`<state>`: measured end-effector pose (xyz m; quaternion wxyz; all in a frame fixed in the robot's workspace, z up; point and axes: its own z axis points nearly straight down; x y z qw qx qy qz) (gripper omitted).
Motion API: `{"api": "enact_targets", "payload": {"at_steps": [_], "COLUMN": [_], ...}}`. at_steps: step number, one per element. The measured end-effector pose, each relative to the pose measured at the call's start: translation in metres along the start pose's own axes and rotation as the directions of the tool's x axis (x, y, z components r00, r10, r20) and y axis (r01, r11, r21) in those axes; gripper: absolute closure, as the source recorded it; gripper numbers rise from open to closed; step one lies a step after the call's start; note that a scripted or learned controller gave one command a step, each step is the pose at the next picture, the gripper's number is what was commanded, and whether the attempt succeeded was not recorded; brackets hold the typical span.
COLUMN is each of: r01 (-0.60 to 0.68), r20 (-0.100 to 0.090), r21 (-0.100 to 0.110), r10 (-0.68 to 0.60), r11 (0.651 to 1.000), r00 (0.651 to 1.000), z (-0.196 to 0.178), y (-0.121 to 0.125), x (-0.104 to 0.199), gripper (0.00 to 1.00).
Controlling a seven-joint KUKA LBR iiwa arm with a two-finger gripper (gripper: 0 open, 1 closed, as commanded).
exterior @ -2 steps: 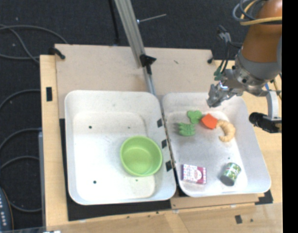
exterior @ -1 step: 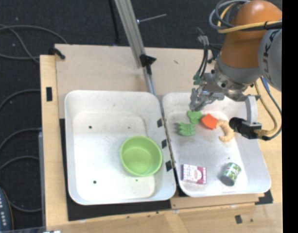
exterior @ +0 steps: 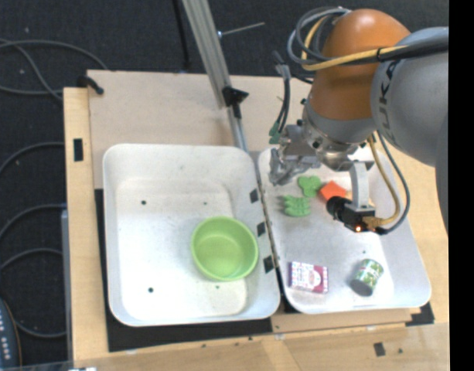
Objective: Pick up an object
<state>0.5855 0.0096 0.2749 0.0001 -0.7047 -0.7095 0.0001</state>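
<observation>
Several small objects are kept in the right bin (exterior: 410,261), the likely targets: green pieces (exterior: 298,199) lie directly beneath the pincer (exterior: 283,167), which is poised low for a grasp; whether anything is gripped, or how far it is open, cannot be told

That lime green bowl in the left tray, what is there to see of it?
The green bowl is round, plain lime green, and looks like smooth plastic. It stands upright with its opening facing up and nothing visible inside. It rests on the floor of the left bin, toward that bin's near right corner, close to the wall dividing the two bins.
</observation>
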Motion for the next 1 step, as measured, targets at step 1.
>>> {"api": "enact_targets", "payload": {"at_steps": [1], "r01": [0.001], "r20": [-0.001], "r21": [0.0], "r10": [-0.001], "r11": [1.0], "r00": [1.0], "z": [0.0048], "y": [-0.0079], "x": [0.0592], "gripper": [1.0]}}
